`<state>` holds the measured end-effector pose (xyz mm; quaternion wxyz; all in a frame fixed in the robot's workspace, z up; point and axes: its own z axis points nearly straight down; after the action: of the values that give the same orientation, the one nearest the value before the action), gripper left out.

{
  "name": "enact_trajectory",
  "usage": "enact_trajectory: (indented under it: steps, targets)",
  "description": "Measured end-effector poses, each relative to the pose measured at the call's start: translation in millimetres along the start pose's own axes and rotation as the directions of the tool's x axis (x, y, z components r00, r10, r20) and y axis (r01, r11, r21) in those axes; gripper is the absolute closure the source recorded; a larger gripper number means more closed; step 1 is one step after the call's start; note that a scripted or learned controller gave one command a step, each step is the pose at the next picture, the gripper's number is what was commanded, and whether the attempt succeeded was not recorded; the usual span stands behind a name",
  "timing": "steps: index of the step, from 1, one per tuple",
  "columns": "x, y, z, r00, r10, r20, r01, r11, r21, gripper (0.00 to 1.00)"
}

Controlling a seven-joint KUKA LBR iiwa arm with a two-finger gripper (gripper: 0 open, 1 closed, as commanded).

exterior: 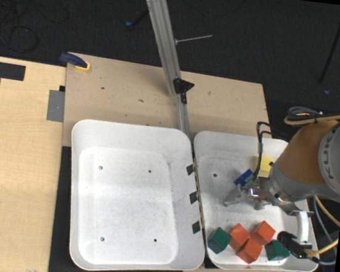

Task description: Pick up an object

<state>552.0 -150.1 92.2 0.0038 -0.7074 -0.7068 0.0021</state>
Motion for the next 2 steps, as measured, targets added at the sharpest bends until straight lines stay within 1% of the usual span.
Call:
enact_trajectory:
  steps: [1,2]
  targets:
    - [-0.9,0.1,0.0,1.000,0.006,0.001,-0.006,1.000,-0.006,0.00]
    - [-1.6,-0.4,-9.8,1.000,0.012,0.000,-0.012,1.000,-0.004,1.00]
